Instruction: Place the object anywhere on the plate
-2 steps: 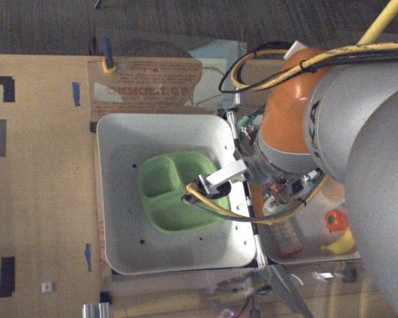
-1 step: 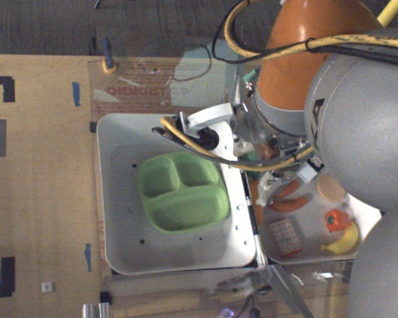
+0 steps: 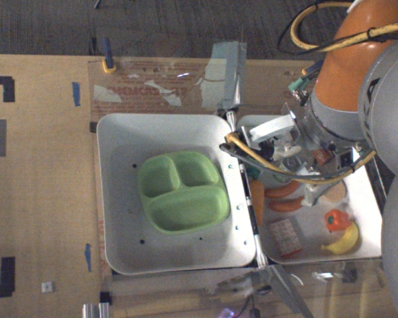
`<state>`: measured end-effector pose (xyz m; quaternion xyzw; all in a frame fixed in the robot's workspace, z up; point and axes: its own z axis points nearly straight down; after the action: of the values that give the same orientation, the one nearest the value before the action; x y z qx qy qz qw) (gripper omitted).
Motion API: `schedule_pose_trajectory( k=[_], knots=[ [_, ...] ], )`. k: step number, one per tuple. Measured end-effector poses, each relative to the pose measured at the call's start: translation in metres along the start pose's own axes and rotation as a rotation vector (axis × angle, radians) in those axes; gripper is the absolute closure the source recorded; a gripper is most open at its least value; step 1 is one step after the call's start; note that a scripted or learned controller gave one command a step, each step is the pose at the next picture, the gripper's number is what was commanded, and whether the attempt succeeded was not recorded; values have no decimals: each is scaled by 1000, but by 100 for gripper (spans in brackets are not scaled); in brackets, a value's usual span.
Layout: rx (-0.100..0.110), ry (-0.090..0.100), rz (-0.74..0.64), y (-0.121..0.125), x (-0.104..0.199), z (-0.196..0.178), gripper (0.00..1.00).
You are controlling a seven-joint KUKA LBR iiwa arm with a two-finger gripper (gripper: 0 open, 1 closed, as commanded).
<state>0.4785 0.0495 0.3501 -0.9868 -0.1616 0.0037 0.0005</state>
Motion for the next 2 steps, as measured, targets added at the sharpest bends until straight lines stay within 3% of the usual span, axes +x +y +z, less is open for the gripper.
schedule_pose_trajectory(
  k=[1, 2],
  knots=[
    [-3, 2, -394, -4, 2, -25, 0],
    [-3, 6, 16, 7, -1, -19, 0]
  ],
)
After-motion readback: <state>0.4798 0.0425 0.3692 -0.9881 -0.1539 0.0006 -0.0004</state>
